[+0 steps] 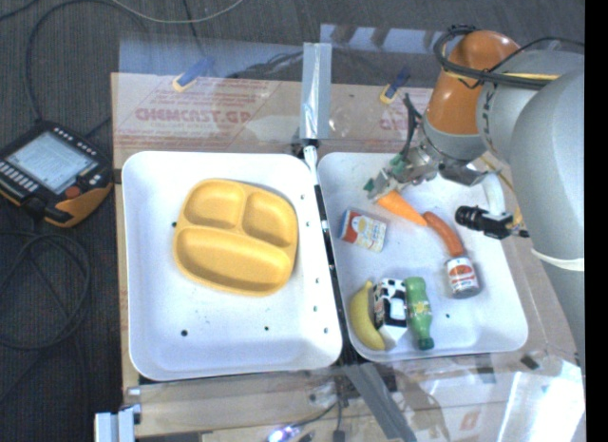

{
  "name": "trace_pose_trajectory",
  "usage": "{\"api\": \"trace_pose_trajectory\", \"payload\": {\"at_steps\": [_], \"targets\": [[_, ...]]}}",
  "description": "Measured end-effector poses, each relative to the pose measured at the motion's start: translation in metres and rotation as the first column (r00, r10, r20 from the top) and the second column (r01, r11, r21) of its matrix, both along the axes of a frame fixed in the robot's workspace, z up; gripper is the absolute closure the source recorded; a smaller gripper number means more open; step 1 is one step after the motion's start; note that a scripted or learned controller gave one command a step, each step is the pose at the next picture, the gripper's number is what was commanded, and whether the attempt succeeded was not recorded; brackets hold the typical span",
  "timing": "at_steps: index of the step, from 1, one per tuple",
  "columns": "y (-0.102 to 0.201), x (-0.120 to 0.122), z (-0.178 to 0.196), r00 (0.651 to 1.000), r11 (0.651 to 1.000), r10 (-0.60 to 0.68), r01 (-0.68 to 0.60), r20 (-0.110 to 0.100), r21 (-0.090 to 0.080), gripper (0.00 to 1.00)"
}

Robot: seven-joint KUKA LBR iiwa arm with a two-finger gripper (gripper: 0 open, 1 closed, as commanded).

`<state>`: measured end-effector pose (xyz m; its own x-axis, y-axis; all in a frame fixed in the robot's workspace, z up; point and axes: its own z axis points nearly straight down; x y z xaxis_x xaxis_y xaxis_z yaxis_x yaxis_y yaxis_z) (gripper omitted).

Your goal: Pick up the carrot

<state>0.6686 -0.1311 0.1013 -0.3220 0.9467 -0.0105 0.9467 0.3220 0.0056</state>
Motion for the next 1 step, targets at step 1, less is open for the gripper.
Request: {"api": "trace_pose_trajectory", "payload": {"at_steps": [1], "targets": [[0.0389,-0.0876,0.0823,0.986,0.986,0.169,-0.169,-0.009,0.008,1.0]]}}
